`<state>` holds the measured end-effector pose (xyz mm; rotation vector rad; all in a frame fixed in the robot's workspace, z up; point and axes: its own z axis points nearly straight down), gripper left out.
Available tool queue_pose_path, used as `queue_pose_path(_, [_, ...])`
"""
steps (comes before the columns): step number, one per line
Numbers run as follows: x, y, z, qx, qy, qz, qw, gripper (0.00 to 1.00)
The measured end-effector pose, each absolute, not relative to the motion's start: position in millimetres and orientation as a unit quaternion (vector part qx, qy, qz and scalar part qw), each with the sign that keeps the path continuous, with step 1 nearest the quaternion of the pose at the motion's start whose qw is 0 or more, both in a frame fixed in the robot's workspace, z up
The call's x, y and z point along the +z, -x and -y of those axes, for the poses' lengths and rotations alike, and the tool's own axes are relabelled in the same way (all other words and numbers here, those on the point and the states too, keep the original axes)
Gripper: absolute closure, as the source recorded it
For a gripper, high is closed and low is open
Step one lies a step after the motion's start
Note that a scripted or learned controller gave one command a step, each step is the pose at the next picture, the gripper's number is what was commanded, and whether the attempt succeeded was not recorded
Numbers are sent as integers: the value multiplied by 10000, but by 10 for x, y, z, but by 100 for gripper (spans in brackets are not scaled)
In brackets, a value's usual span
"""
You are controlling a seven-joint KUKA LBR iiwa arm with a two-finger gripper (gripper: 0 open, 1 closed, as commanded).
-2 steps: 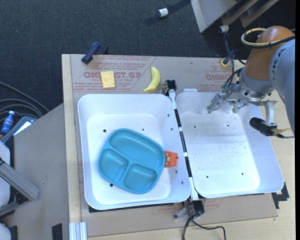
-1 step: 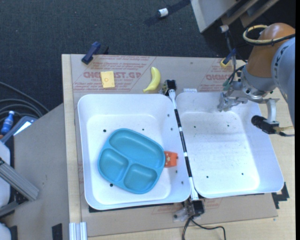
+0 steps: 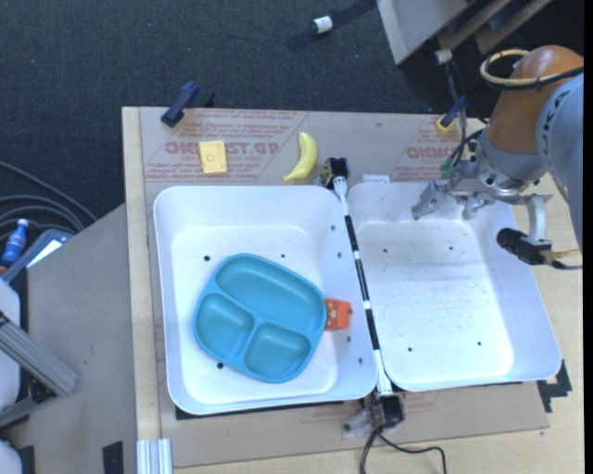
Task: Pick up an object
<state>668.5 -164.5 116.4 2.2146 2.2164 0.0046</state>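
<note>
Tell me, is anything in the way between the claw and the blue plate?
Yes. The claw is over the right white bin, and the blue three-part plastic plate lies in the left white bin. The bins' raised rims and the black divider strip lie between; the claw must pass above them.

A dark, speckled carpet floor [image 3: 185,46] surrounds a light wooden bench [image 3: 255,139] whose top carries red printed lettering and a small yellow square sticker [image 3: 212,158]. Black cables [image 3: 37,190] loop over the floor at the left, beside a grey metal rail [image 3: 37,356] lying at a slant near the lower left corner, and a grey box-like piece of equipment [image 3: 435,23] stands at the top edge. The light is even and soft, throwing only faint shadows across the bench.
</note>
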Motion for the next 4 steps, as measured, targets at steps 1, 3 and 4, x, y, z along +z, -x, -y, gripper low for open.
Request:
queue_pose_path(1, [1270,-6693,1646,24,-7067,-7074,58,100])
queue_pose_path(3, [844,-6661,1798,-7,-7075,-7067,-8,0])
queue_pose_path(4, [956,-6671,1796,0,-7072,-7070,6,100])
